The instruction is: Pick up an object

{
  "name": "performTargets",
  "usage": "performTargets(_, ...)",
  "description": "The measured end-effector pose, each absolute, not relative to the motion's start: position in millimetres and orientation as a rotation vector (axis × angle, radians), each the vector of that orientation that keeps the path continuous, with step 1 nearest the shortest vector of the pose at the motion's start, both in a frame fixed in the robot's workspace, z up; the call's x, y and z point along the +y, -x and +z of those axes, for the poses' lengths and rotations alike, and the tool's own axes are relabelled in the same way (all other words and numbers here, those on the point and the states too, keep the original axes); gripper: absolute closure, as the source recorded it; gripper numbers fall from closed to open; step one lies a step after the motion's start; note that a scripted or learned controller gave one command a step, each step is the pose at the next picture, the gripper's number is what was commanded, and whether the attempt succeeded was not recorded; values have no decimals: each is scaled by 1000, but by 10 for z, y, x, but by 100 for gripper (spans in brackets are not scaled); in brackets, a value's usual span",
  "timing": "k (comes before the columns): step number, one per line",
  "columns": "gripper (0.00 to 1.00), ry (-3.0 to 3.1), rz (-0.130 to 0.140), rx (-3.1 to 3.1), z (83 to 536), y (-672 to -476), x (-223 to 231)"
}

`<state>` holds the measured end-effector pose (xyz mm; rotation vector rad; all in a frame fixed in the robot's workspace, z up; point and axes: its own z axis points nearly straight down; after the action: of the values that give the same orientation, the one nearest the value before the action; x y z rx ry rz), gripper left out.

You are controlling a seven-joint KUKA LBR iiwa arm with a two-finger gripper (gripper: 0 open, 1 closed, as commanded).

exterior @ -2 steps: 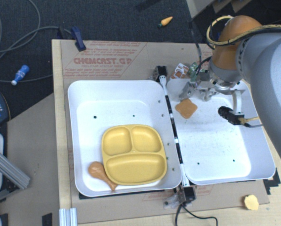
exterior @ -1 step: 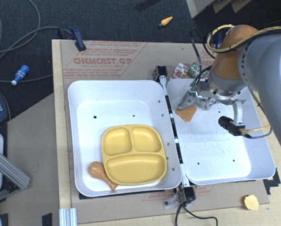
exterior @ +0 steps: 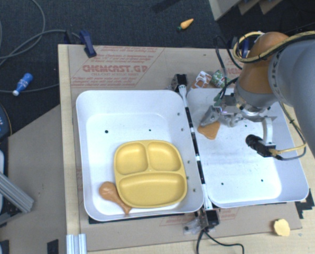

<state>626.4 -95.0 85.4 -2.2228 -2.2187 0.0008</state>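
A small orange-brown wedge lies in the right bin, close to the divider between the two bins. My gripper hangs right above and just to the right of the wedge, touching or nearly touching its upper edge. The grey arm with its orange band comes in from the upper right. In the left bin a yellow divided plate rests flat, and an orange drumstick-shaped toy lies against the plate's front left corner.
A black connector with a cable hangs off the arm over the right bin's middle. Small wrapped items sit at that bin's back rim. A yellow lump lies on the bench at the front right.
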Motion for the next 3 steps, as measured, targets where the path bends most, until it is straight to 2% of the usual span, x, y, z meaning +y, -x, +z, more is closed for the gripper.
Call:
performTargets(1, 0, 2222, -2, -2224, 847, -6372, -987)
performTargets(2, 100, 2224, -5, -2226, 960, -6379, -985)
performTargets(3, 100, 2221, 5, -2215, 838, -5971, -1135)
